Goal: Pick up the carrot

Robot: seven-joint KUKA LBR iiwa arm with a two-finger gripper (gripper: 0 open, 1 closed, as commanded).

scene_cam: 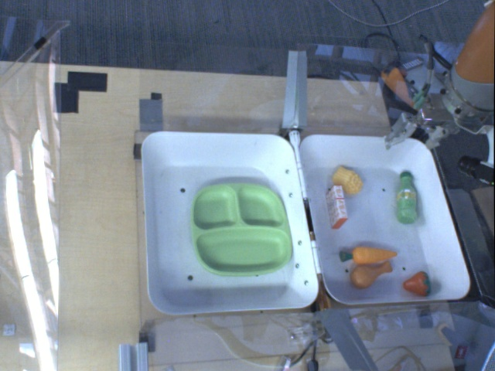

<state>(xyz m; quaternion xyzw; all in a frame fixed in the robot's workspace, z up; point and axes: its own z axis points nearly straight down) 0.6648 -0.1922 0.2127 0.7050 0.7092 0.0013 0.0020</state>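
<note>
The gripper (414, 130), fingers apart and holding nothing, hangs above the right bin's (448, 207) far rim; it should descend onto the carrot (370, 255) lying near the front.

One fixed cam above bench (93, 207), slanted down — both bins in frame, mid-range

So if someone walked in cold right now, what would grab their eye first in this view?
Probably the light green three-compartment plastic tray, alone in the left white bin. Next, the colourful toy food scattered in the right white bin: the orange carrot with green top near its front, and a green bottle. The gripper hangs at that bin's back right corner.
</note>
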